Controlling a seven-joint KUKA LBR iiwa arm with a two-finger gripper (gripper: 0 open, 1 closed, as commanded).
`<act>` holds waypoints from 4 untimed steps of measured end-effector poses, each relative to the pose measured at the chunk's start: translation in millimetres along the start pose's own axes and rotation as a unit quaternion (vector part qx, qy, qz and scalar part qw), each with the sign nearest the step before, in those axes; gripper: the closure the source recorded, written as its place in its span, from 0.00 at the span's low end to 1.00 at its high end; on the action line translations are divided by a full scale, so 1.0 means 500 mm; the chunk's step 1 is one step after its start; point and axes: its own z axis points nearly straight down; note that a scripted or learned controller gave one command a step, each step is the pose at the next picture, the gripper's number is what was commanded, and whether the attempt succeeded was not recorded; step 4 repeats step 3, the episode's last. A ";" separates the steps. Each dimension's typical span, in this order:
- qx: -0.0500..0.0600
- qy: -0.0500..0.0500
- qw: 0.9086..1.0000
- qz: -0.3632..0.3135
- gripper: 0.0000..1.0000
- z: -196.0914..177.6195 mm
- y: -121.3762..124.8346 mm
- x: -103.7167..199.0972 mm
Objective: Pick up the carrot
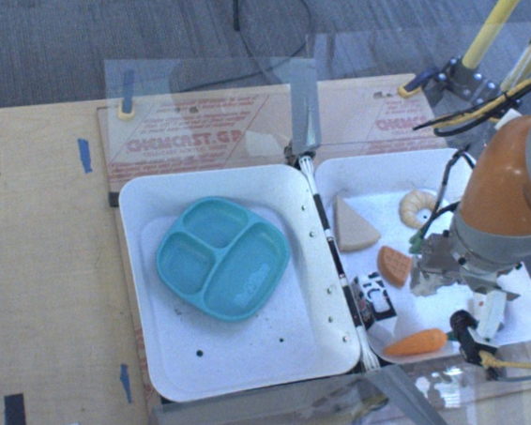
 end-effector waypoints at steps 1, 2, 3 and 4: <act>-0.005 0.002 1.000 -0.026 1.00 0.103 0.007 0.000; -0.002 0.000 0.990 -0.138 1.00 -0.086 -0.019 0.084; -0.002 -0.001 0.991 -0.132 1.00 -0.086 -0.056 0.233; -0.002 -0.001 0.991 -0.132 1.00 -0.086 -0.056 0.233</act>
